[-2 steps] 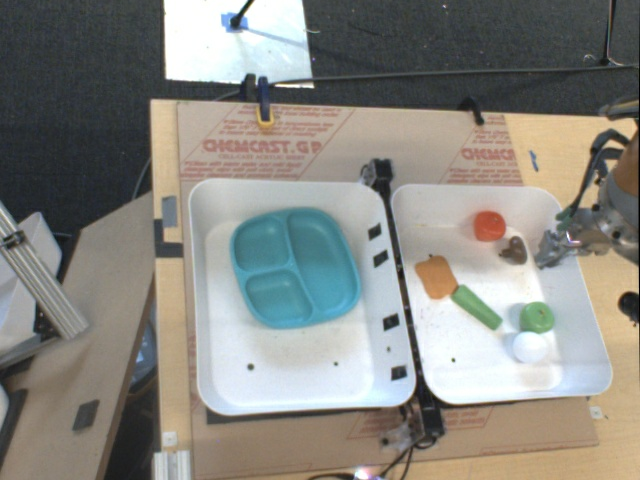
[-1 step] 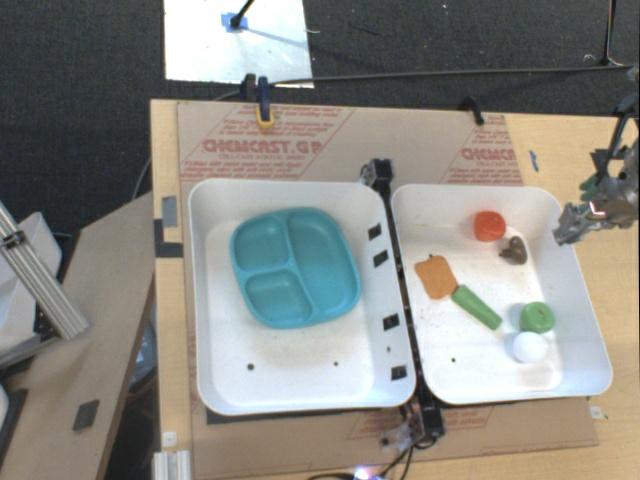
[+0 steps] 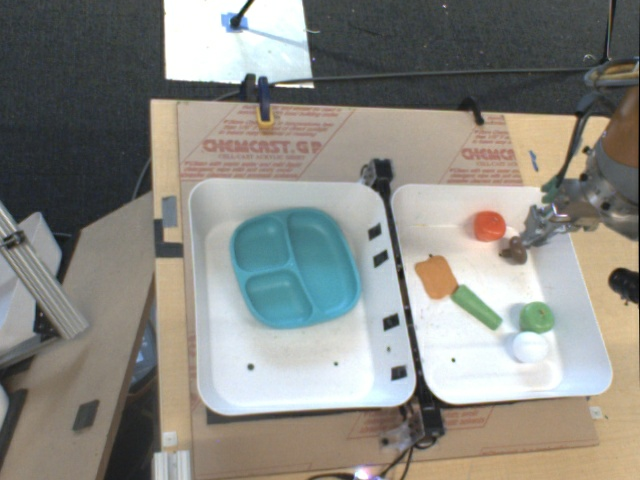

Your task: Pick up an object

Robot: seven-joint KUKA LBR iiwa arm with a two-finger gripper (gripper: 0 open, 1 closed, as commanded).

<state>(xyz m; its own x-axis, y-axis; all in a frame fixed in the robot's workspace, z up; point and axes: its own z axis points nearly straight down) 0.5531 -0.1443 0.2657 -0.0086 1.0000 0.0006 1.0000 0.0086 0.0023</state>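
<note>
**Bench with two white bins on dark carpet**

A wooden bench (image 3: 330, 118) stands on dark carpet. The left bin (image 3: 215, 368) holds a teal tray (image 3: 295, 266). In the right bin (image 3: 580, 368), the gripper (image 3: 520, 248) hangs beside an orange-red object (image 3: 489, 226); whether it is apart or together, I cannot tell.

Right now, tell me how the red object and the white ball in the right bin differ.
The red object is red and squat like a short cylinder; the white ball is white and round. The red object sits near the far side, beside the gripper; the white ball lies at the near side, touching a green round piece. Both rest in the right bin.
</note>
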